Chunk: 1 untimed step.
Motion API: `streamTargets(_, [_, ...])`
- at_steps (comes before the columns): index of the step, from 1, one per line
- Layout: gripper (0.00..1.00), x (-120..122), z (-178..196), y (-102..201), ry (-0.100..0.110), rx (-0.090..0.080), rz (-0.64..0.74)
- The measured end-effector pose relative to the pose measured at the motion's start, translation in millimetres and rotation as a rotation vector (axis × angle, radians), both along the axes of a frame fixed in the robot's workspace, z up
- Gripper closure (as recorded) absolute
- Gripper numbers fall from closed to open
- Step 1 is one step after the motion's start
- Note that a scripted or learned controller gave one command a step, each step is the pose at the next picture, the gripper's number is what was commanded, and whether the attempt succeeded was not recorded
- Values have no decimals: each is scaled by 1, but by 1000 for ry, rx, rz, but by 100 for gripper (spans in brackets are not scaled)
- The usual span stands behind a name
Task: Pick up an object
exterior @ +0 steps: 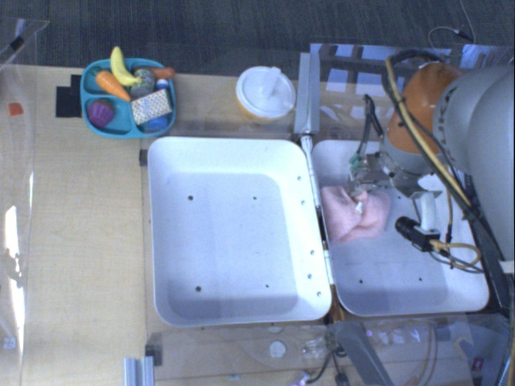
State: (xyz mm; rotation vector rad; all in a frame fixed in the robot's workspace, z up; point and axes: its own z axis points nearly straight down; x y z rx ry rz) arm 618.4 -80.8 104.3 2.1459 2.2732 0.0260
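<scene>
Over the pink cloth, right bin.
My gripper point(360, 185) sits at the pink cloth's point(354, 214) twelve o'clock edge; grip state: cannot tell.

Lighting: bright, even, overhead. Left white bin point(229, 232) showed a soft grey shadow along its lower inner wall; right white bin point(418, 292) was shaded beneath the arm point(475, 127). Glare: pale streaks on a clear panel point(12, 240) at the frame's left edge. Focus: slightly soft throughout, grainy; the arm at upper right was blurred and overexposed.
</scene>
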Motion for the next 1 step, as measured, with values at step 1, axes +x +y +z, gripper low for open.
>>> streamTargets(1, [0,0,0,0,0,-1,0])
